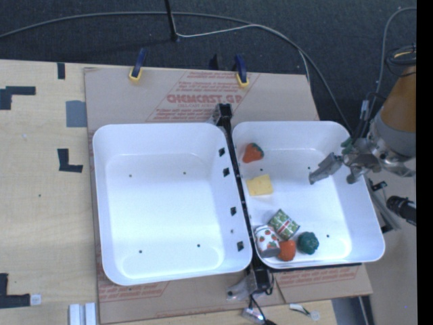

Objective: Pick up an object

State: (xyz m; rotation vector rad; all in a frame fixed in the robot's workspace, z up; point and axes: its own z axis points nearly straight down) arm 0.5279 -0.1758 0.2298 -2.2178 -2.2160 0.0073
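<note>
Cardboard covered the bench under two white bins, and over the right bin (352,246) the gripper (340,170) hung with fingers spread and empty, well apart from the yellow block (260,185) near the divider, so nothing was picked up yet.

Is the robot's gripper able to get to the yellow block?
Probably yes. The gripper hangs over the right bin, and the yellow block lies alone on the floor, apart from the strawberry.
</note>
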